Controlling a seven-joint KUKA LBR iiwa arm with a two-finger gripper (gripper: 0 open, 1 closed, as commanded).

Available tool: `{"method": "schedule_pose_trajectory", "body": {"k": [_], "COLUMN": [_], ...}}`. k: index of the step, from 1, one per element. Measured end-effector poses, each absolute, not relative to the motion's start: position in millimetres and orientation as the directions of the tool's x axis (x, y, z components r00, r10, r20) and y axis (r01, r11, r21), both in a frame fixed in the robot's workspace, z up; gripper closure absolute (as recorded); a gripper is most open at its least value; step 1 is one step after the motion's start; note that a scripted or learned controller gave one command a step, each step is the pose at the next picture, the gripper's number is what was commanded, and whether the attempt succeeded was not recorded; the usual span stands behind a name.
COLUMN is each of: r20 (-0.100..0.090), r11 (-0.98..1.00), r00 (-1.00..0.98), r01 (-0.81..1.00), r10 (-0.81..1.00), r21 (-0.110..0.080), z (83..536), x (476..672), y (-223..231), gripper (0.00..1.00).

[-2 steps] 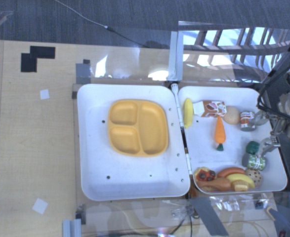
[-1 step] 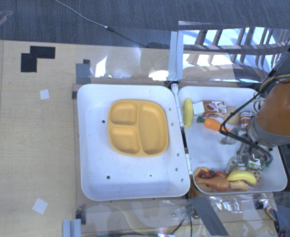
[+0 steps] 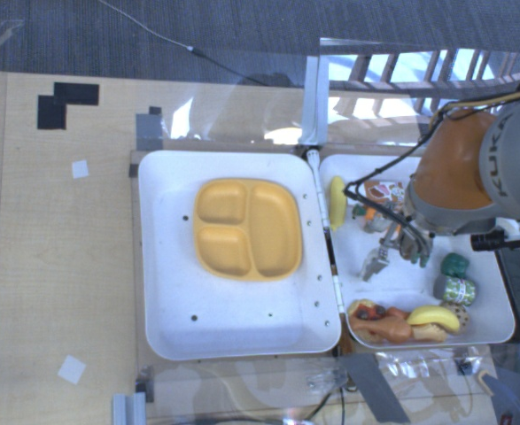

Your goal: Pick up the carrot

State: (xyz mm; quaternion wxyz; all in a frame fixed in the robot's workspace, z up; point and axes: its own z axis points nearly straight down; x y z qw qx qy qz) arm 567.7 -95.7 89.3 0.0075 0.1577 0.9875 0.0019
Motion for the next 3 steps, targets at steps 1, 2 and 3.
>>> {"method": "schedule_pose_trajectory", "body": {"k": [1, 2, 3], "r20": [0.042, -0.012, -0.016], "r11": [0.956, 0.960, 0.939], "r00": [-0.955, -0.960, -0.939], "r01": [0.294, 0.281, 0.344], "r10": [0.294, 0.281, 0.344], "r21": [-0.006, 0.002, 0.004], "z": [90, 89, 90], "x": [643.7, 591.4, 566.6], "y": [-111, -98, -86], "gripper": [0.00, 0.00, 0.00]}}
